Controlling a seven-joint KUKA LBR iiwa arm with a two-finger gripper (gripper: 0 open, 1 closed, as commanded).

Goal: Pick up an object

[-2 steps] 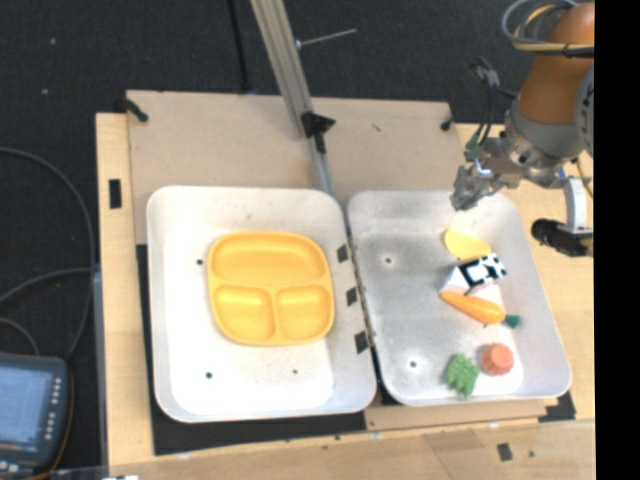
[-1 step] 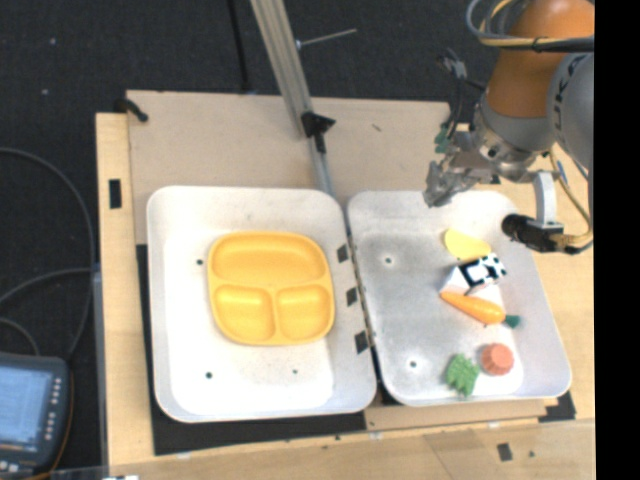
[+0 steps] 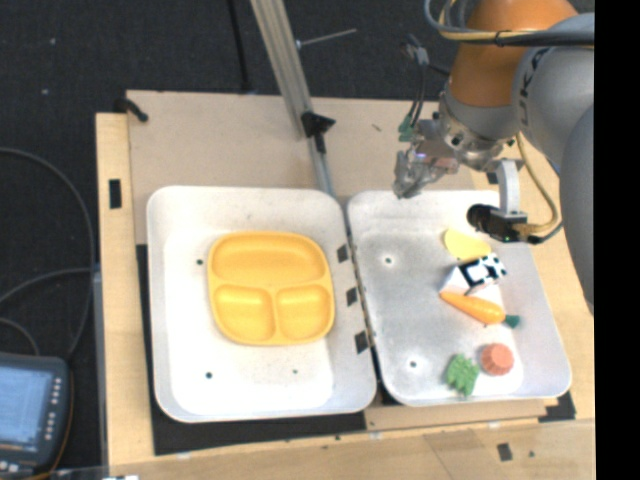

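- Objects to pick lie in the right bin, clustered from its 3 o'clock side down to 5 o'clock: a yellow piece, a black-and-white patterned block, an orange carrot with a green tip, a red-orange round toy and a green leafy toy.
- Bench: tan board bearing both white bins side by side, touching along their inner edges.
- Left bin holds a yellow divided tray with three compartments, near its middle.
- Arm: grey with an orange band, entering at 1 o'clock; its upper part is cut off by the frame edge.
- Metal pole slants up toward 12 o'clock from between the bins.
- Gripper hangs over the right bin's 12 o'clock rim, well apart from the toys; it is small and dark against the bench, so I cannot tell how far the fingers are spread, and nothing is seen between them.
- Yellow piece, block and carrot touch or overlap; the block's pattern is too blurred to read.
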